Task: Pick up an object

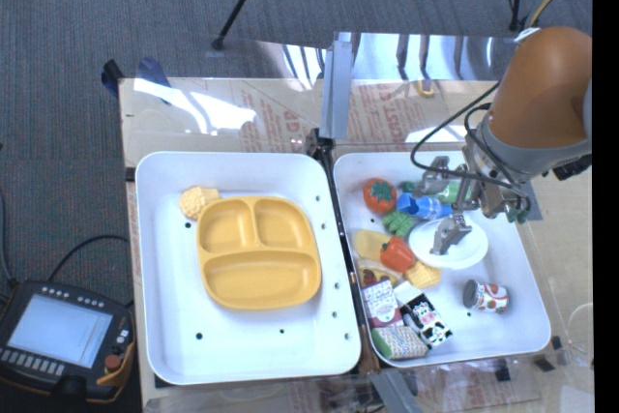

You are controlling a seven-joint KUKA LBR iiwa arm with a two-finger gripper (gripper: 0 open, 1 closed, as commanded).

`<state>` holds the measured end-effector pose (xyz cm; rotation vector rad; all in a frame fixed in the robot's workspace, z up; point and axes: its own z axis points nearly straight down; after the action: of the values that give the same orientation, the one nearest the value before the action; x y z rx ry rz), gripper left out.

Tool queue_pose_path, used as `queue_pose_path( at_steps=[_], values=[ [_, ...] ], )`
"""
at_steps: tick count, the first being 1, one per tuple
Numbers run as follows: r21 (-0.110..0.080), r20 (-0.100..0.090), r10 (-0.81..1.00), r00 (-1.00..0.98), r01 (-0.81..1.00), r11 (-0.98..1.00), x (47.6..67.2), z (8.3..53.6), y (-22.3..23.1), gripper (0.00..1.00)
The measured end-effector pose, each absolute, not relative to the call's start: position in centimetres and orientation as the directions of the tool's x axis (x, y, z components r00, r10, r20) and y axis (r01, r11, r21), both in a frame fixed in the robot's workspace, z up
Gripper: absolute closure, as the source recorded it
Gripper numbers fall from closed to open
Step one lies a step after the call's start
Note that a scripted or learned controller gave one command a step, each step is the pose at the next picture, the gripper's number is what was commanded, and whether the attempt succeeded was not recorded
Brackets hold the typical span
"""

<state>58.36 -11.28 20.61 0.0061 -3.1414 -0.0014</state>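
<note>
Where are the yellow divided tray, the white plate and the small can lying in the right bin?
yellow divided tray [259, 252]: camera view, on the ridge between its compartments.
white plate [468, 250]: camera view, on its bare right part.
small can [486, 296]: camera view, on the middle of its side.

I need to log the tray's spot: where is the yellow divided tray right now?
The yellow divided tray lies in the left bin, about mid-bin, with a small yellow corn-like toy touching its upper-left corner.

Bench [242, 116]; two white bins [164, 305]
</note>
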Motion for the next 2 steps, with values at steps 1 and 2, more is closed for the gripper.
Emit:
queue_pose_path(
  at_steps=[1, 2],
  values=[
    [0.002, -0.002, -0.019, -1.0, -0.019, 1.0, 49.7, 8.9, -8.2, 0.0],
    [0.0, -0.007, -0.084, -0.996, -0.084, 0.996, 55.7, 9.0, -8.6, 0.0]
  ],
)
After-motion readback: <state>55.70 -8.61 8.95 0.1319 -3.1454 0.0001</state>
